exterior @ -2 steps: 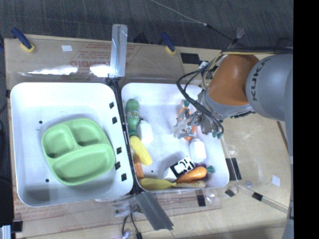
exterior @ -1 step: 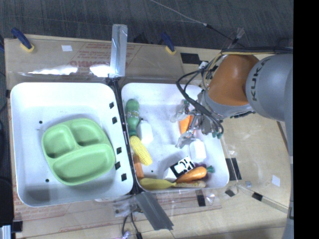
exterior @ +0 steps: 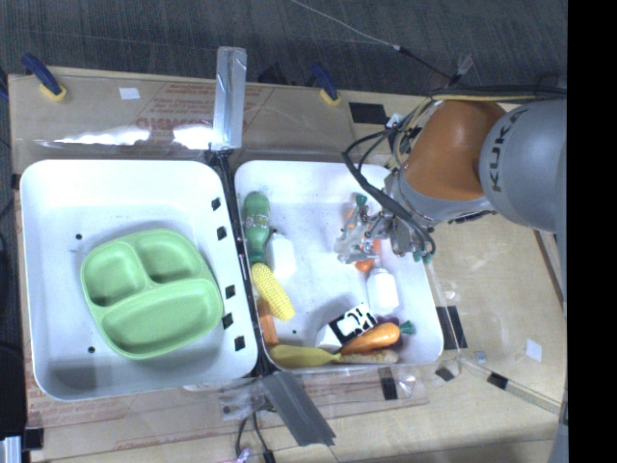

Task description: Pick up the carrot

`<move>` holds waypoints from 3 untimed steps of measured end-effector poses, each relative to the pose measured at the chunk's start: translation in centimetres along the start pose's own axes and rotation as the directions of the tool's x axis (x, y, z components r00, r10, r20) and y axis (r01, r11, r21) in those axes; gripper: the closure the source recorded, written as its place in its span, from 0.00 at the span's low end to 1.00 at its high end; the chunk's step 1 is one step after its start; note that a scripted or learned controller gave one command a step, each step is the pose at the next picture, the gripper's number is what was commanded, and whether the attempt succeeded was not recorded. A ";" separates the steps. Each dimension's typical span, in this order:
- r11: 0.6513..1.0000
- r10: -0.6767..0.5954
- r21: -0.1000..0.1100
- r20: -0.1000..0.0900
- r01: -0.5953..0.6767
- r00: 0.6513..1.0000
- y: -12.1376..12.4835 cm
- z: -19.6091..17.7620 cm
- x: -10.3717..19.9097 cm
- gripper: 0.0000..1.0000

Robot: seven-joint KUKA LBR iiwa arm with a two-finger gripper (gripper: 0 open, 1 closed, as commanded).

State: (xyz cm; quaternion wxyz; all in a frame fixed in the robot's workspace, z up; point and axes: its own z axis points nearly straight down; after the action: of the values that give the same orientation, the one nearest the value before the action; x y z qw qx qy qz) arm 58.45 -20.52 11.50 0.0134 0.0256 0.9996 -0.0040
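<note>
Low at the front of the right bin (exterior: 318,177) lies the carrot (exterior: 372,337), a small orange toy that looks light, hard and a bit slippery, so I would pinch it across its fat middle; it sits well below the gripper (exterior: 364,242), touching a black-and-white block (exterior: 351,322) and a yellow banana (exterior: 301,356), which crowd it. Just under the gripper is a white bottle (exterior: 383,290), off to its left are the corn (exterior: 272,290) and a green cucumber (exterior: 255,220), and far left a green plate (exterior: 152,289) rests in the other bin (exterior: 58,177). I cannot tell if the gripper is open or closed.
</note>
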 end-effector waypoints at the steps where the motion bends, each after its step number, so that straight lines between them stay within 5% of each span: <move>1: 1.000 -0.001 0.000 -0.001 0.001 1.000 0.0 0.0 0.0 0.00; 2: 1.000 -0.007 0.003 0.012 0.007 1.000 0.1 -1.1 -0.2 1.00; 3: 1.000 -0.008 0.003 0.011 0.008 1.000 0.2 -1.0 -0.2 0.00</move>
State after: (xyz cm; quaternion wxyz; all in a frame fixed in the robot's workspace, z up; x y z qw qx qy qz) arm 58.67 -20.38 12.54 0.0189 0.0216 0.9996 -0.0056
